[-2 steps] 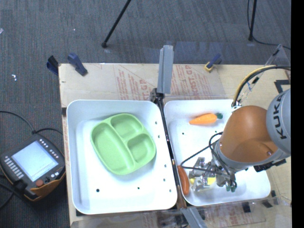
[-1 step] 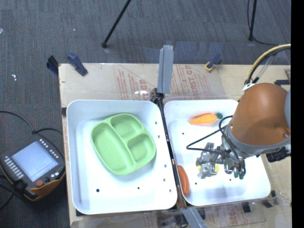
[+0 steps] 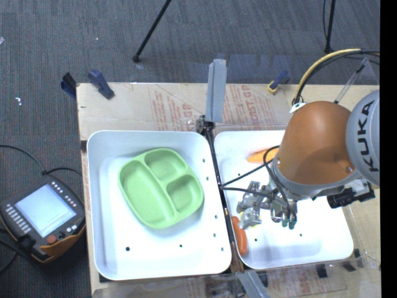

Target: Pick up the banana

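Two white bins (image 3: 99,166) sit side by side. One green plate (image 3: 161,188) (three parts) lies in the left bin. The jaws (image 3: 271,210) hang over the right bin; I cannot tell their state.

Dark grey carpet (image 3: 93,23) covers the floor around the tabletop (image 3: 155,101), which is faced with printed cardboard. Thin black tripod legs (image 3: 155,23) slant across the carpet at twelve o'clock. A handheld control pendant (image 3: 42,219) with a lit screen lies on the floor at nine o'clock, its cables curling nearby.
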Robot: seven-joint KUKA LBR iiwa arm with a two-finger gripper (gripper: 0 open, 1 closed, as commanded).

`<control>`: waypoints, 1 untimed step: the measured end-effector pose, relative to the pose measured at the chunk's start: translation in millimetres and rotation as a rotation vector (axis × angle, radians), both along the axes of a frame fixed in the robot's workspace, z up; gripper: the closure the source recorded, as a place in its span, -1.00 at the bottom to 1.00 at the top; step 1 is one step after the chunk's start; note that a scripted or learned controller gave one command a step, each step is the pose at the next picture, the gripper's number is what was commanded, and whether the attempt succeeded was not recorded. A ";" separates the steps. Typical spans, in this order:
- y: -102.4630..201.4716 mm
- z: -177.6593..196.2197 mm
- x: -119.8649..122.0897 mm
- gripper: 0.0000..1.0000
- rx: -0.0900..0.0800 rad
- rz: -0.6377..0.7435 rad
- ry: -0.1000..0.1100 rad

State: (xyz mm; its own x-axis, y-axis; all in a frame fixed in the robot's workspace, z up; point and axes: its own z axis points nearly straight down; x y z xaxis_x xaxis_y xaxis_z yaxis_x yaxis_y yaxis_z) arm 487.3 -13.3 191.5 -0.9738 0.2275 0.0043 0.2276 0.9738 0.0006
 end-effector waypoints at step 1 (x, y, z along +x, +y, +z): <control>33.5 24.5 -10.8 1.00 -0.001 -0.051 0.000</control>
State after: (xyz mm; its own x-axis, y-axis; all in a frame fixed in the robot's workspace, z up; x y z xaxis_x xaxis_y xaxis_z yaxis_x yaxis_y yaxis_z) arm 476.5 20.2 216.0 -0.9609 0.2768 0.0043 0.2768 0.9609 -0.0006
